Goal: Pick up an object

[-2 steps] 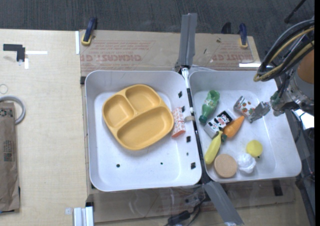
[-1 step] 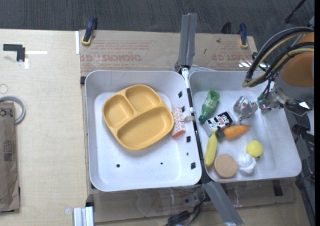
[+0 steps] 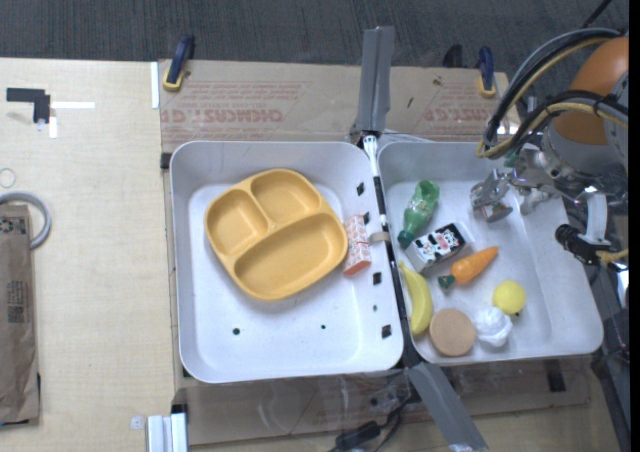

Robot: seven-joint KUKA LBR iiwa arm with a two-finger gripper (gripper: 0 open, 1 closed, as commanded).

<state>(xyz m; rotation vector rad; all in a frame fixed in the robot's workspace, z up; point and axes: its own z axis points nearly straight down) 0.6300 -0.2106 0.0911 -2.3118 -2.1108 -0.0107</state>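
While the gripper [image 3: 492,202] hangs over the right bin's [image 3: 560,340] far side, jaws' state indeterminate, nothing held, approach appears underway; next, descend onto the carrot [image 3: 474,263].

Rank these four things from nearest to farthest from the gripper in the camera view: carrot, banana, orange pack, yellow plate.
From the gripper:
1. Carrot, right bin, just below the gripper.
2. Banana, right bin, by its left wall.
3. Orange pack, left bin, right side.
4. Yellow plate, left bin, middle.
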